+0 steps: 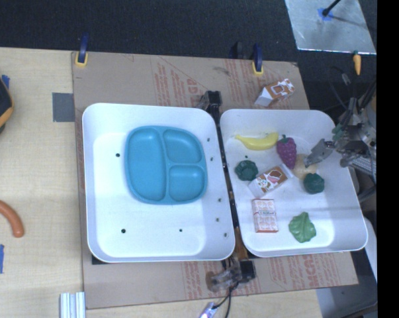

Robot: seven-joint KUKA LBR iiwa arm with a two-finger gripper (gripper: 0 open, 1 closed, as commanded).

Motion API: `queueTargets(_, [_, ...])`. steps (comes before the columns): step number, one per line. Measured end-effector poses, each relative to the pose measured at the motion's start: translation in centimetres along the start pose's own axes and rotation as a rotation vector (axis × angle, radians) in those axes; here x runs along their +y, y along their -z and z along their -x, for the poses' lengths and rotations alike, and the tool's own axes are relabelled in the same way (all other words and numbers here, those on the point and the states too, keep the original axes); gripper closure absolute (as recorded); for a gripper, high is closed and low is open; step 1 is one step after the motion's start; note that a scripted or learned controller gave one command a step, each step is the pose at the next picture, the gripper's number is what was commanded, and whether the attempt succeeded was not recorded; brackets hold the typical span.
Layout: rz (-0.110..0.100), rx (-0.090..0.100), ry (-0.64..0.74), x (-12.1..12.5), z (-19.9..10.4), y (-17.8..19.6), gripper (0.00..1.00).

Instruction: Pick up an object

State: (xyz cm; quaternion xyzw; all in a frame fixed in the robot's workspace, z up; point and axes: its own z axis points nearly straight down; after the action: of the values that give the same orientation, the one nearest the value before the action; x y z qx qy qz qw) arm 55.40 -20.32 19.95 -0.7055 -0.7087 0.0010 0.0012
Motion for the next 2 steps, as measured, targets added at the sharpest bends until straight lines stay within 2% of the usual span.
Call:
queueTargets(1, [-0.001, -0.001, 0.003, 4.3, 0.2, -9.7, 0.0])
queueTargets(2, [0.001, 0.0, 0.001, 8.3, -2.7, -10.7, 0.0])
